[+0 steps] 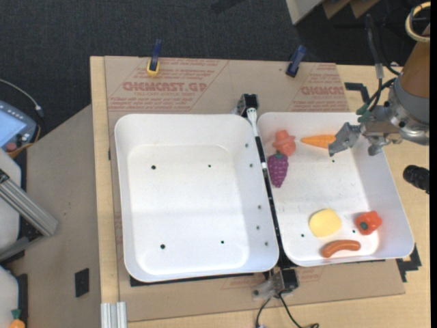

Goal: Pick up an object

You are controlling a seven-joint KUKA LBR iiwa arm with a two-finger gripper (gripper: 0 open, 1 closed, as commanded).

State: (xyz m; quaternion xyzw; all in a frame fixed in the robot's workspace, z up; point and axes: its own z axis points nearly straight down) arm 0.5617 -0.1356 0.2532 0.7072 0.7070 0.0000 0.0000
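Gripper (354,140) at right bin's (341,190) far right corner, fingers apart, nothing between them, one tip just beside the carrot (318,141). Right bin count: 1 carrot, 1 pink toy (285,142) and 1 grapes (278,169) by the left wall; 1 lemon (325,223), 1 sausage (340,248), 1 tomato (368,222) near the front edge.

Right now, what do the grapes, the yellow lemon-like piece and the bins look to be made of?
Purple grapes: likely moulded plastic or rubber toy food, uniform matte colour. Yellow piece: probably plastic, smooth with a soft sheen. Right bin and left bin: seemingly thin formed white plastic, rounded corners, slightly glossy.
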